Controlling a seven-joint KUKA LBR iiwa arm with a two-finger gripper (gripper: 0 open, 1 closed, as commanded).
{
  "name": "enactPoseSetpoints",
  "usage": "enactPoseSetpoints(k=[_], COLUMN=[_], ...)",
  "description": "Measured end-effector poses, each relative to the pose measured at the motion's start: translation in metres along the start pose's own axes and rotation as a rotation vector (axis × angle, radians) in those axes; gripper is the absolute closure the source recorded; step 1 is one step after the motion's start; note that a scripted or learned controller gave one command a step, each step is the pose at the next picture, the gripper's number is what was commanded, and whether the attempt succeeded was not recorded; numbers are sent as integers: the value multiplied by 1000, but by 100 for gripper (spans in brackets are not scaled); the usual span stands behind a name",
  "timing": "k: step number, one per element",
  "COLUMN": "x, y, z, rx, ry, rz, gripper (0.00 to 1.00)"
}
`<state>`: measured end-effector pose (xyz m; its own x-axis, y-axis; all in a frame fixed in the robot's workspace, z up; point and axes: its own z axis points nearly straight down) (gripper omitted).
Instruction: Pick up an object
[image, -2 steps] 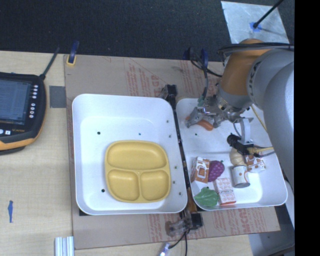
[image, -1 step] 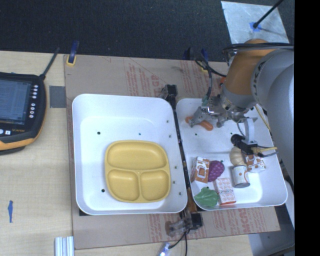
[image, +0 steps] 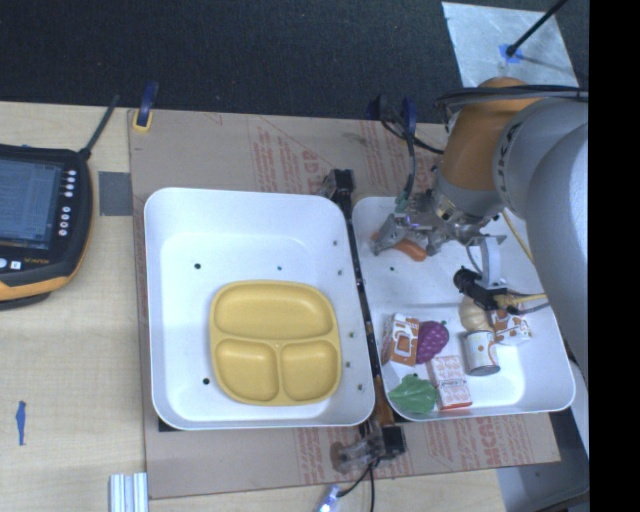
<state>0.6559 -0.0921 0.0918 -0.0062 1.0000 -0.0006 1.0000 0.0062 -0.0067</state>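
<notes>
Counter with two white bins; pincer (image: 415, 228) low at right bin's (image: 545, 395) far-left corner, spread unclear, toys (image: 432, 340) lying nearer, rightward.

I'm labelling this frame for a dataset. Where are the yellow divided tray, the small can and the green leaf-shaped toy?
yellow divided tray (image: 274, 341), camera view, on the ridge where its three compartments meet.
small can (image: 480, 353), camera view, middle of its side wall.
green leaf-shaped toy (image: 413, 394), camera view, centre of its top surface.
</notes>
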Motion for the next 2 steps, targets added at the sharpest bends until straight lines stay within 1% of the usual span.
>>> enactPoseSetpoints(k=[1,2], x=[-2,46], y=[-1,-52], z=[-10,-100], rx=[5,-3], ry=[-2,0], rz=[-1,1], gripper=[100,100])
